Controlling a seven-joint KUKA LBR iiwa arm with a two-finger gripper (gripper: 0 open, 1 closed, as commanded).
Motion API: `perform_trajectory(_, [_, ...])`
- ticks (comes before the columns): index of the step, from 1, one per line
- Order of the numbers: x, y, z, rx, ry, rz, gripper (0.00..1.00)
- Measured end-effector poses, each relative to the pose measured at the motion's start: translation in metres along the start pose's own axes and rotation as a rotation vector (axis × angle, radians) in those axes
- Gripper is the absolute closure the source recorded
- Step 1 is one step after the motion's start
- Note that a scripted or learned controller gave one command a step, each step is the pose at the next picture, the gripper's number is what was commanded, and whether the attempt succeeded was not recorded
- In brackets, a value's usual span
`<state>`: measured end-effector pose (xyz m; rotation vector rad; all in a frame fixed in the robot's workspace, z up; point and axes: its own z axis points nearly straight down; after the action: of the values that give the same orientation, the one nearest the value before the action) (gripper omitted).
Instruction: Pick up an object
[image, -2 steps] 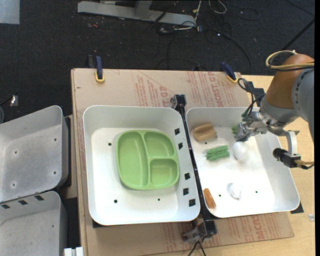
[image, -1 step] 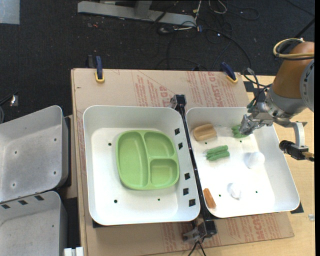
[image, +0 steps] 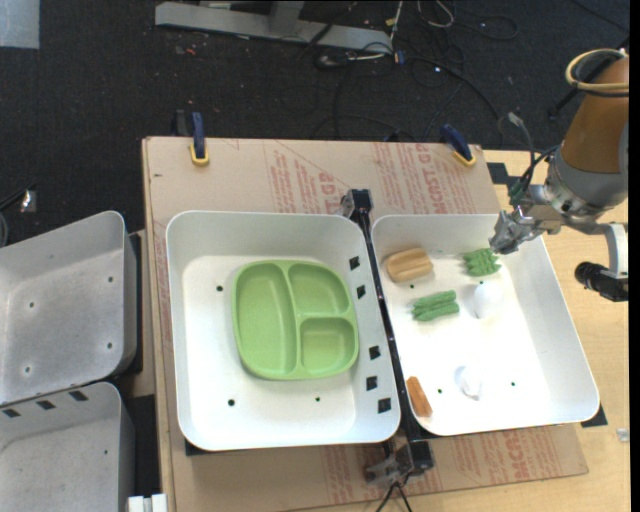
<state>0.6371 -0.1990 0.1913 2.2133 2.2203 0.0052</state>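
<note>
The gripper (image: 507, 236) is seen low at the far corner of the right bin (image: 565, 330), just beside a small green toy (image: 481, 263); whether it is open or closed cannot be told. The toy could be pushed against the bin wall and missed. A bread roll (image: 408, 265), green beans (image: 435, 305), two white pieces and a little sausage (image: 419, 396) are spread nearby. A green plate (image: 296, 319) is kept in the left bin (image: 200, 330).

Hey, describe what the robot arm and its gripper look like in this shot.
The arm is a rounded, thick cylinder with an orange-tan upper section and a grey metallic segment below it at the wrist. Thin cables run beside the wrist. The gripper is a small, grey metal piece tapering toward its tips. A dark bracket sticks out beside the wrist.
</note>
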Motion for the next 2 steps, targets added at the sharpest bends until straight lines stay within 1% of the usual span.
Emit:
perform_trajectory(1, [-0.010,0.005,-0.052,0.000,-0.001,0.000,1.00])
perform_trajectory(2, [0.046,-0.002,-0.041,0.008,0.004,-0.004,1.00])
